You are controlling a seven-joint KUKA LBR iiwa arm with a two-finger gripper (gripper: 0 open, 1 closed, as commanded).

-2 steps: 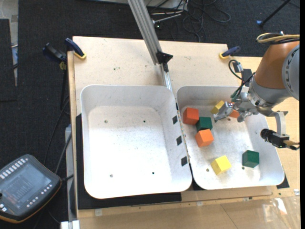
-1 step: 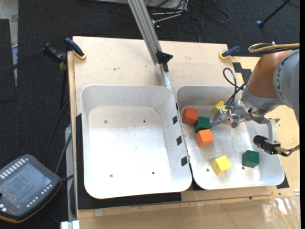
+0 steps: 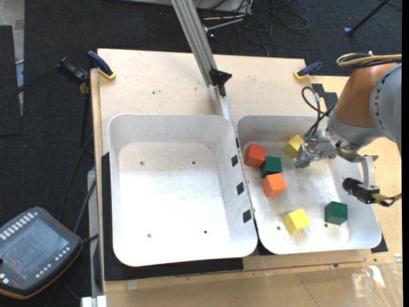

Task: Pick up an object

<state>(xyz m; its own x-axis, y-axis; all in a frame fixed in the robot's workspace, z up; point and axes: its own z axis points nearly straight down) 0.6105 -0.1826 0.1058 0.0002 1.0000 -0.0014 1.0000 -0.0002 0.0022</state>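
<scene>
My gripper (image 3: 300, 160): right of frame, beside yellow block (image 3: 293, 146); finger state indeterminable. Risk: I nudge it into green block (image 3: 271, 165), missing.

You find no text you can read anywhere here. The handheld pendant (image 3: 29, 251) at the lower left has a screen and rows of keys, but they are too small and blurred for you to make out any letters or numbers. The small black marks along the divider between the two bins (image 3: 239, 187) carry no legible writing. The blocks show plain coloured faces with no labels.
</scene>
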